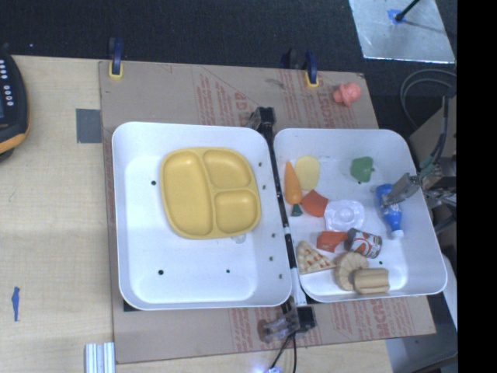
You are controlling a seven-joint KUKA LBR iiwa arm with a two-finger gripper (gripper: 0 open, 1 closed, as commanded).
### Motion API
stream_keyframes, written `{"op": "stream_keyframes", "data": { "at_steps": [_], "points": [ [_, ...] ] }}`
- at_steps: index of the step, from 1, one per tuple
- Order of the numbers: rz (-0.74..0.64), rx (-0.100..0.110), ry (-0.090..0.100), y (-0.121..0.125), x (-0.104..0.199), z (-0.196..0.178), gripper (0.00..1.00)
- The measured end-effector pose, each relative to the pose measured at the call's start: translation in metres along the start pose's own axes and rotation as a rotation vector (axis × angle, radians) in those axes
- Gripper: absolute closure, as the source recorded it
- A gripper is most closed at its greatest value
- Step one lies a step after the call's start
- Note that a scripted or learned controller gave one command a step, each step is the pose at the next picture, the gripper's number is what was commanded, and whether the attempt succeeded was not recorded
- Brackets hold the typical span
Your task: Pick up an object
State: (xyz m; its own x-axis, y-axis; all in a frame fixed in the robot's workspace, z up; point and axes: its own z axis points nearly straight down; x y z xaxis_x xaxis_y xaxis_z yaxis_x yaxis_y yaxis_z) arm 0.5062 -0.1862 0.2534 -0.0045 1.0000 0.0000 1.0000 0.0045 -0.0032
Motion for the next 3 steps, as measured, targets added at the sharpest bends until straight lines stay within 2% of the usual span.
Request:
{"op": "stream_keyframes", "data": {
  "at_steps": [1, 2, 3],
  "points": [
    [-0.005, -0.001, -0.003, 0.069, -0.023, 0.092, 0.00],
    [0.001, -0.008, -0.006, 0.031, -0.028, 0.160, 0.00],
    [-0.002, -0.005, -0.001, 0.073, -0.026, 0.161, 0.00]
  ]
}}
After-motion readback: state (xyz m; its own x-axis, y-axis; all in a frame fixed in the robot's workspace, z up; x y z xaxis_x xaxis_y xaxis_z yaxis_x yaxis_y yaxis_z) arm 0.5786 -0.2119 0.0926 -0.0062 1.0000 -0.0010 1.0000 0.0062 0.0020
